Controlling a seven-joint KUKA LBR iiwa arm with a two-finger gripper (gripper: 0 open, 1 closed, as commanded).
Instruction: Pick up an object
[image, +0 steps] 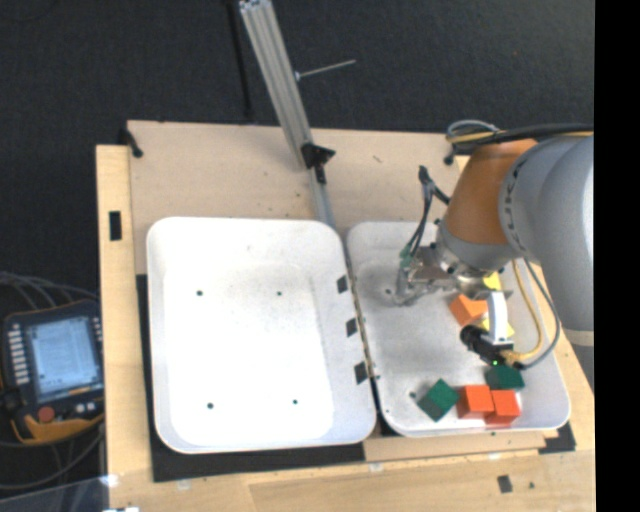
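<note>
Nearest the lower edge of the right-hand shallow white plastic bin (400, 425): a dark green block (436, 399) tilted on a corner, touching a pair of orange-red cubes (490, 402) set side by side, with a smaller dark green block (505, 378) just behind the pair. Slightly farther back, a black-and-yellow piece (492, 335), possibly cable or fitting on the arm rather than a loose thing; cannot tell which. Just beyond that, an orange block (467, 307) close under the wrist.

Farther still, near the middle of the same bin: the metal two-finger gripper (407, 285), low over bare white floor, hanging off the grey arm with its orange band (482, 205). Nothing visible between the jaws; whether spread or closed, cannot tell at this angle and size.

Off to the left, the other shallow white bin (240, 330), speckled with a few dark dots. Beyond both bins, the pale wooden surface (200, 165) and a slanted grey metal pole (285, 85).

Judged step: reach or descent before any grasp, nothing lifted yet. Next move likely calls for shifting toward one of the blocks, the orange one being closest, lining the jaws up around its sides, then closing and raising.
</note>
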